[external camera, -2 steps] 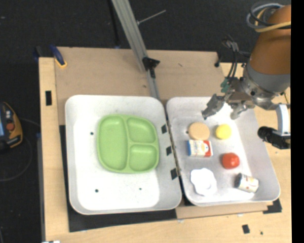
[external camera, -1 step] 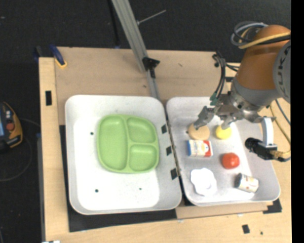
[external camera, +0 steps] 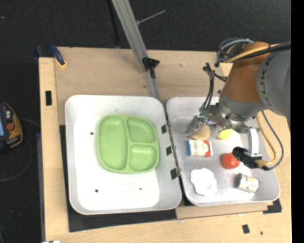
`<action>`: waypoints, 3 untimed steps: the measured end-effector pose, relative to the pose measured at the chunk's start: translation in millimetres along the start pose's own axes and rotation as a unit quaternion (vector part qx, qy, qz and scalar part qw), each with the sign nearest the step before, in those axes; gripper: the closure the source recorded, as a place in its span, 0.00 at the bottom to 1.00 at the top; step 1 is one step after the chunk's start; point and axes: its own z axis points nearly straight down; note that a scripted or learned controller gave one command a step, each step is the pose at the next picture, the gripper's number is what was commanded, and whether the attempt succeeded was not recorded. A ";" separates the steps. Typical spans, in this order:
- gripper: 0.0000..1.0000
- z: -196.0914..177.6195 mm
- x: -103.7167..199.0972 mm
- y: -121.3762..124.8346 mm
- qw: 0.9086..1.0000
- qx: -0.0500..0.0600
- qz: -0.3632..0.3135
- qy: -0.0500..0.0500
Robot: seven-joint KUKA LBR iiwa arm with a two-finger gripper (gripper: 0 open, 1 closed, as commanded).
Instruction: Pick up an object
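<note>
Arm (external camera: 253,80) cut off at right edge; its wrist hides part of the right bin (external camera: 180,110).

Single fixed camera, mounted above the tabletop (external camera: 106,75), looking down at a slant. Far enough back to take in both white bins side by side: left bin (external camera: 81,135) left of centre, right bin (external camera: 182,115) right of centre, plus tabletop edges and dark floor beyond. Arm (external camera: 248,85) enters from the view's right, over the right bin. No second view to overlap with.
</note>
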 end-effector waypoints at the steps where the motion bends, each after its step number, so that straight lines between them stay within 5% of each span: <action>1: 0.00 52.8 -0.9 -7.0 1.000 -0.005 -0.001 -0.001; 2: 1.00 38.6 -2.4 -4.6 1.000 -0.009 0.002 -0.001; 3: 1.00 -25.1 -9.1 -1.3 1.000 -0.006 0.000 0.000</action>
